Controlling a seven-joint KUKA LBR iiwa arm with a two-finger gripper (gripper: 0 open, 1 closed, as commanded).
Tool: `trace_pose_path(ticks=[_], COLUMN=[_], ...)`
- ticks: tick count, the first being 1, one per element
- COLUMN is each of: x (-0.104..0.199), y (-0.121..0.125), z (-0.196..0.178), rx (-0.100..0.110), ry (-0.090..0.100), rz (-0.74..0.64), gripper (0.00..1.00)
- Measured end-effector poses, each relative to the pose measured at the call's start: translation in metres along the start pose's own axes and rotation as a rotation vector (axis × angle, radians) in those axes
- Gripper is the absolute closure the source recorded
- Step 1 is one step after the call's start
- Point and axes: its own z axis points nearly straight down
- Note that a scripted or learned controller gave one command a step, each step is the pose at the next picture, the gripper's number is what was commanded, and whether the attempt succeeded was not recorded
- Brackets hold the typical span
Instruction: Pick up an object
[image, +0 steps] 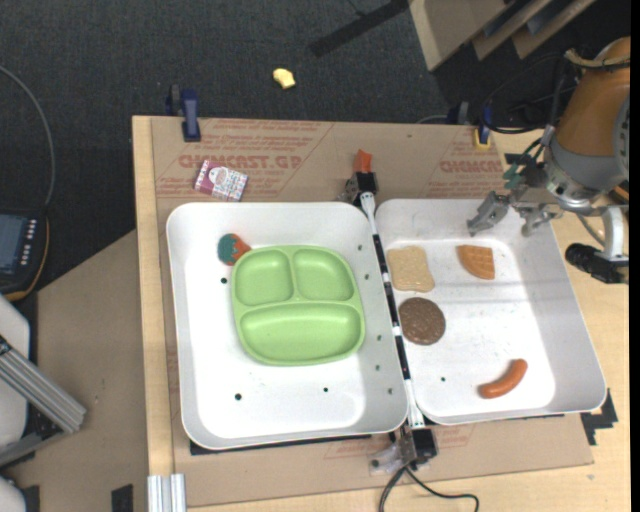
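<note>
Four food pieces lie in the right bin (560, 330), and any of them would satisfy your task: a tan bread slice (410, 269) by the bin's left wall, a round brown patty (422, 321) just below it, an orange waffle piece (478, 261) toward the upper middle, and a sausage (502, 379) at the lower right. Your gripper (510, 212) hangs over the upper edge of that bin, fingers spread apart and holding nothing. The waffle piece sits nearest, just below and slightly left of the gripper in the frame, so that looks the sensible choice. Bring the gripper squarely over its middle before descending, and turn the wrist so the fingers close across its narrower span. It lies flat, so you probably need to go right down to the bin floor. It stands well apart from the bread slice, so crowding should not trouble you. The left bin (200, 380) holds a green divided plate (297, 304) with a small reddish object (233, 248) at its upper left corner; leave those alone.
</note>
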Motion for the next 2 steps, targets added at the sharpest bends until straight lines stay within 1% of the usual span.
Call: trace_pose_path(ticks=[1,2], x=[0.018,0.017], y=[-0.008,-0.005], z=[0.074,0.058], rx=[0.002,-0.008], ry=[0.002,-0.001], rz=[-0.003,-0.004], gripper=[0.00,1.00])
